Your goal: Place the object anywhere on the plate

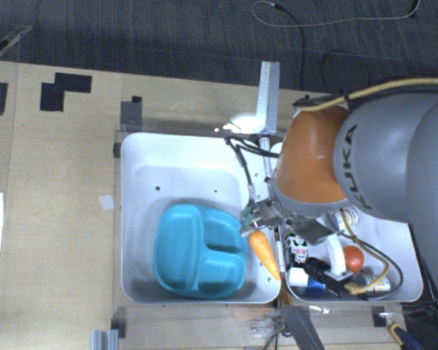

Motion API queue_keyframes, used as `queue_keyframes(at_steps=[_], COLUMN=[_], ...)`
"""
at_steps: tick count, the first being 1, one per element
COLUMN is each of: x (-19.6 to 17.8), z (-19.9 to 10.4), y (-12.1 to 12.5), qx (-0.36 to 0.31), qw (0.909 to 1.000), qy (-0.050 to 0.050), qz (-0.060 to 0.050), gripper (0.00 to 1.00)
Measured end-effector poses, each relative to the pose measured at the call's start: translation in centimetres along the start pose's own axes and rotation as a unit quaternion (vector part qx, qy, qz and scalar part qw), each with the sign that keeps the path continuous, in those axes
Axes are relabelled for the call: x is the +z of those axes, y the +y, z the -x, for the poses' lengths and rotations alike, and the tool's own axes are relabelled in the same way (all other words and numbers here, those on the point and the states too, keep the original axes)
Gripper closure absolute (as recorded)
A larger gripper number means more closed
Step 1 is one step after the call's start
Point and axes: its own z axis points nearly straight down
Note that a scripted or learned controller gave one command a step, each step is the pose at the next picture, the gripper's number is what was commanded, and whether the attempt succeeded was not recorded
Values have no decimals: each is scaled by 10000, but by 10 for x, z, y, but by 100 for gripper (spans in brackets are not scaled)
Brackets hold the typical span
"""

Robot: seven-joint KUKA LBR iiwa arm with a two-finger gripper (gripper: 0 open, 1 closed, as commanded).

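Cannot tell whether the claw (263,217) is open or closed, tucked as it is under the orange wrist band. Hangs over the right edge of the left bin (172,168). Just below it, an orange carrot (265,254), green top touching or almost touching the claw, tip slanting toward the bin's near right corner. Cannot tell either whether gripped or merely lying on the rim between the bins.

Beside the carrot, toward the near edge of the left bin, the blue divided plate (195,253), very near but apparently apart from the carrot.

To do this step well: confirm a firm hold on the carrot first, lift clear of the rim, carry it a short way toward the bin's left edge, lower over any compartment, release low to prevent rolling.

Count: one claw, one carrot, one plate, two bins. In the right bin (411,286), one red round thing (354,258) plus a clutter of small items too tangled to count.
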Motion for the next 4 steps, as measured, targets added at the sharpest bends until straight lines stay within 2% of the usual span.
queue_keyframes(at_steps=[1,3,4], x=[0,0,-48], z=[0,0,-77], y=[0,0,59], qx=[6,6,-2657], qw=[10000,10000,9641], qy=[0,0,-3], qz=[-1,-1,21], gripper=[0,0,0])
